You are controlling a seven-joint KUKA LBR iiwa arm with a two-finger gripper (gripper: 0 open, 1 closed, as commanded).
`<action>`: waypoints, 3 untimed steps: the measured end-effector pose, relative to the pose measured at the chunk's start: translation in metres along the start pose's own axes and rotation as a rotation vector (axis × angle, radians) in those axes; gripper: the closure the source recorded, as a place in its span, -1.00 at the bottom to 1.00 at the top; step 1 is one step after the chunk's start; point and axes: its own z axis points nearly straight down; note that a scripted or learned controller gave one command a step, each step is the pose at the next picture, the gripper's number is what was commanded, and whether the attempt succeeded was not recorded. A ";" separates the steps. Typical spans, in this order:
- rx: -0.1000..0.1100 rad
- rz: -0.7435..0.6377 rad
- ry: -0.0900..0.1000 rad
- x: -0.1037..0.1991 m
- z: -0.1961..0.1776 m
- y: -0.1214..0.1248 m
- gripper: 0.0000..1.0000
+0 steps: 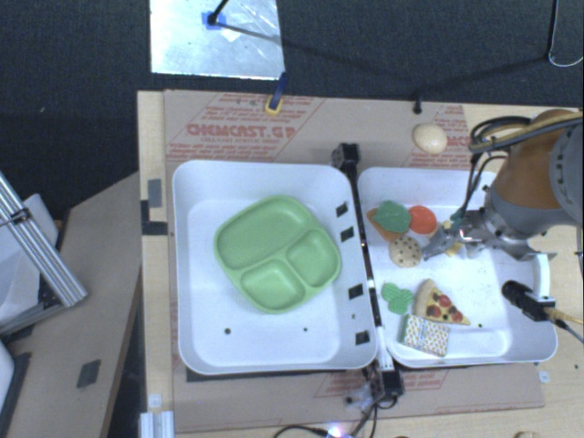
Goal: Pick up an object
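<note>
1. Left shallow white plastic bin [196, 245]: holds one pale green three-compartment plastic plate [276, 253], sitting flat, roughly centred.
2. Right shallow white plastic bin [520, 340]: toy food is clustered in its left half.
3. At 10 o'clock in that bin: green leafy toy piece [392, 214], touching a round orange-red toy slice [422, 218] on its right.
4. Just below those: round tan speckled cookie [405, 250].
5. At 7 o'clock: small green toy piece [397, 295], then a toy pizza wedge with red dots [442, 306], with a blue-and-white patterned square packet [426, 335] below it.
6. Gripper [442, 244]: low over the bin at 9 o'clock from the wrist, tip just beside the cookie's right edge. Can't tell if the jaws are apart or together, or whether anything is clamped.
7. Grey arm with orange band [538, 179]: comes in from 3 o'clock.
</note>
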 end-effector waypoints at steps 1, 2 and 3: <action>-0.002 0.000 -0.001 0.000 0.010 0.001 -1.00; -0.005 0.000 -0.001 0.000 -0.001 0.002 1.00; -0.005 -0.003 -0.001 0.006 -0.054 -0.005 1.00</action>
